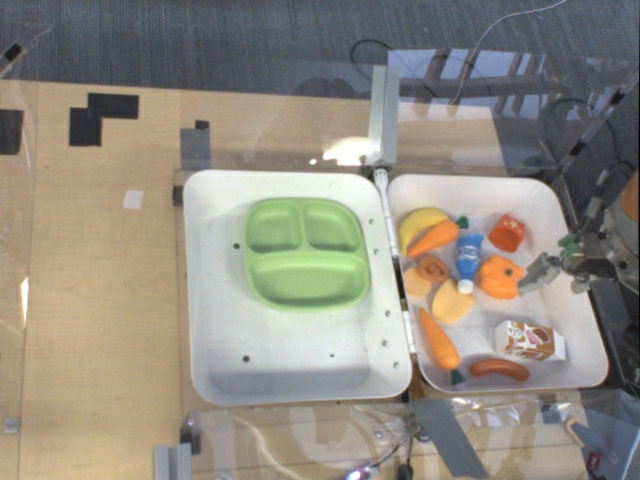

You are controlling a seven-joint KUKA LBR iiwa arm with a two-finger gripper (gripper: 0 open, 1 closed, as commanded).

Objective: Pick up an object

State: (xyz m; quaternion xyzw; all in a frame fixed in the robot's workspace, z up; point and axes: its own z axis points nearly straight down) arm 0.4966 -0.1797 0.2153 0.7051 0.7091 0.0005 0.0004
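Gripper point(545, 268) comes in low from the right and sits just beside the orange pepper point(499, 277) in the right bin point(590, 363). You can't tell how wide it's set, and nothing's visibly held. Toys are all dumped in that bin, probably so there's plenty to grab. The green tray point(305, 252) sits alone in the left bin point(215, 358). Print on the small carton point(528, 340) is too small to read.

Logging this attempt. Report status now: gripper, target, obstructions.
Gripper low over right bin, holding nothing visible. Tips beside orange bell pepper. Blue bottle and milk carton crowd close. Green tray in left bin.
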